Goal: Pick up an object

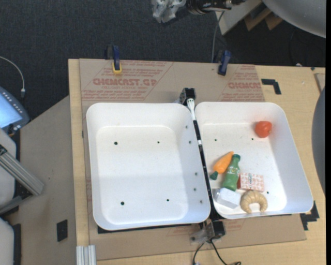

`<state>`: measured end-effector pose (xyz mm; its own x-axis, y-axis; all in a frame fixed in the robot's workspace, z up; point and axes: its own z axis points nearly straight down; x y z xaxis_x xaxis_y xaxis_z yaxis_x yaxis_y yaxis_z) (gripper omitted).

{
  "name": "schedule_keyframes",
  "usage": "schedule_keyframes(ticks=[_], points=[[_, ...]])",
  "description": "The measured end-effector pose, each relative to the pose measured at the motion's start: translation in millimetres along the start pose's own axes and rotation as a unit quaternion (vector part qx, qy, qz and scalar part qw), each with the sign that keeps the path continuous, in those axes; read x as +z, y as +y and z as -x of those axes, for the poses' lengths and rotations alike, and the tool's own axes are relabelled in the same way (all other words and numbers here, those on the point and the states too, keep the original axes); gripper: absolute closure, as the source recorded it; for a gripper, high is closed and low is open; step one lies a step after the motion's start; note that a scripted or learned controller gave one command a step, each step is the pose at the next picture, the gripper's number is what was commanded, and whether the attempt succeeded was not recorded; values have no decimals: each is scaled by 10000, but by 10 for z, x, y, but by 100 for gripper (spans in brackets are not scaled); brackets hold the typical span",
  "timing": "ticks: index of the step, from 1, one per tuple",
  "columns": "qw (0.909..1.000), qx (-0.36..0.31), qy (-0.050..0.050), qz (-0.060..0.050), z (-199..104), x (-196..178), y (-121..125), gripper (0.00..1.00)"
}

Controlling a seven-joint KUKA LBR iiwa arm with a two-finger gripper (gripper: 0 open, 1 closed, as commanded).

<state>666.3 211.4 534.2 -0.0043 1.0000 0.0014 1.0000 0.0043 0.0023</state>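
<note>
The right bin [282, 155] holds several objects. A red tomato-like ball [262, 129] lies alone near its far right corner. Clustered at its near left are an orange carrot [223, 162], a green bottle [231, 173], a red-and-white packet [252, 181], a white box [228, 197] and a tan croissant [254, 201]. My gripper [166, 9] hangs at the top edge of the view, well beyond the bench's far side and above the dark floor, far from every object.
The left bin [103, 155] sits beside the right one, with a black hinge strip [197, 142] between them. Two clamps [116, 58] [223, 62] grip the board's far edge. A grey arm section [300, 13] fills the top right corner.
</note>
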Motion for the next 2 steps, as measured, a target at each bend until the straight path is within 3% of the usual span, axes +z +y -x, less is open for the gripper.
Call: schedule_keyframes(ticks=[2], points=[[10000,14,-9,-3,-134,-5,2,100]])
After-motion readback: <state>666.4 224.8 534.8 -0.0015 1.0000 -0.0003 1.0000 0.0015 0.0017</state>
